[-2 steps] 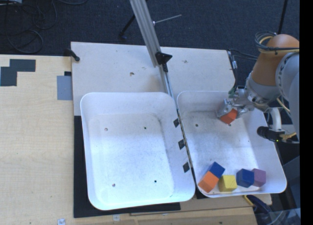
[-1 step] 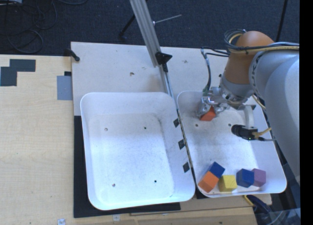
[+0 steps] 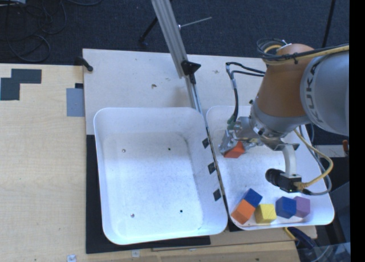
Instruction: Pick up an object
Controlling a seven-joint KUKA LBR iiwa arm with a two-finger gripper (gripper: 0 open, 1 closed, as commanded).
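Note:
My gripper (image 3: 231,143) hangs over the left part of the right bin (image 3: 319,212), below the grey and orange arm. A small red-orange block (image 3: 234,151) sits between its fingers, and the gripper is shut on it. At the bin's near edge lie an orange block (image 3: 244,211), a blue block (image 3: 252,197), a yellow block (image 3: 265,213), a second blue block (image 3: 286,207) and a purple block (image 3: 303,205), all apart from the gripper.
The left bin (image 3: 151,172) lies beside the right one, with a dividing rim with black clips (image 3: 211,167) between them. A slanted aluminium rail (image 3: 171,33) rises behind the bins. A black cable connector (image 3: 283,180) hangs over the right bin.

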